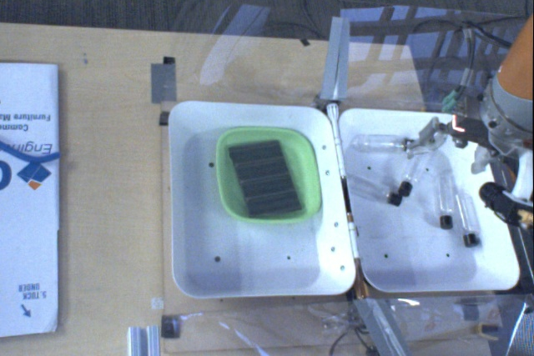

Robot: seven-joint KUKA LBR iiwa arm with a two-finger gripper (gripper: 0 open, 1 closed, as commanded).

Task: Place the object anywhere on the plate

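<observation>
A green square plate (309,172) sits in the left bin (192,246). A dark grey ribbed block (265,178) lies flat on the plate, covering most of its middle. In the right bin (417,263) lie several clear plastic tubes (445,198) with black caps, one near the back left (375,144) and one at the centre (406,182). My gripper (430,137) hangs over the back of the right bin, close to the tubes, with the arm's wrist behind it at the right edge. Nothing can be seen held in it.
A white and blue booklet (29,196) lies on the bench at the far left. A grey metal post (336,62) stands behind the seam between the bins. Small grey brackets (164,81) sit behind the left bin.
</observation>
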